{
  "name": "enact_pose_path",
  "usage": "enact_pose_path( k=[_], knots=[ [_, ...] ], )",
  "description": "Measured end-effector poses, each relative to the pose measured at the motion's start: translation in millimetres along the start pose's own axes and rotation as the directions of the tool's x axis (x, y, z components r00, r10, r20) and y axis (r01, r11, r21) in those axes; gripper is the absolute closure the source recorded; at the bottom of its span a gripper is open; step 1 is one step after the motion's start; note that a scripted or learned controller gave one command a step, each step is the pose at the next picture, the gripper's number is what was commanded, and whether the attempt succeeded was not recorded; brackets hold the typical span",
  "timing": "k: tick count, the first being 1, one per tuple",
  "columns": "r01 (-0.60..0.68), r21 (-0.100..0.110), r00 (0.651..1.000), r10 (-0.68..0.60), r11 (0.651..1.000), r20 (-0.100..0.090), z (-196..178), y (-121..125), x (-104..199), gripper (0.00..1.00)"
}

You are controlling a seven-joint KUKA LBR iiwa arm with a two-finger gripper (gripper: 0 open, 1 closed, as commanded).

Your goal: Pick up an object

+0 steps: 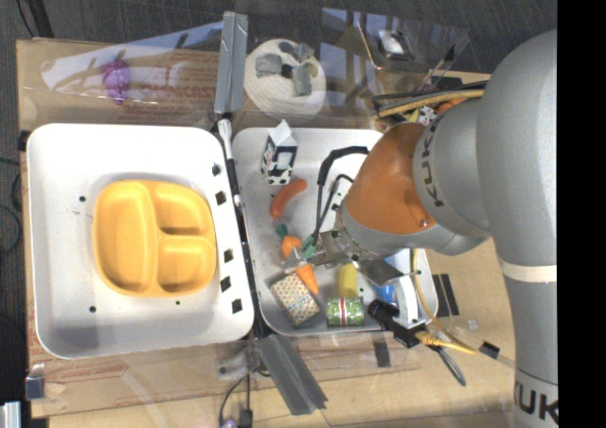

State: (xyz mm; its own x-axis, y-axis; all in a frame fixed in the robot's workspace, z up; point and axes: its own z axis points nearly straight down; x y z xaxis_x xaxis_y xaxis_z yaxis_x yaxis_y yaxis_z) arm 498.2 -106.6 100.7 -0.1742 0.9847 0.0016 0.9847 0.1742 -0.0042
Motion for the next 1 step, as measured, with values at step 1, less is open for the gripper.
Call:
enact_pose_path(
  k=[1],
  knots=[
    [-0.016, -0.004, 1.0, 0.016, 1.0, 0.002, -135.8, 6.0, 27.3, 1.0]
  ],
)
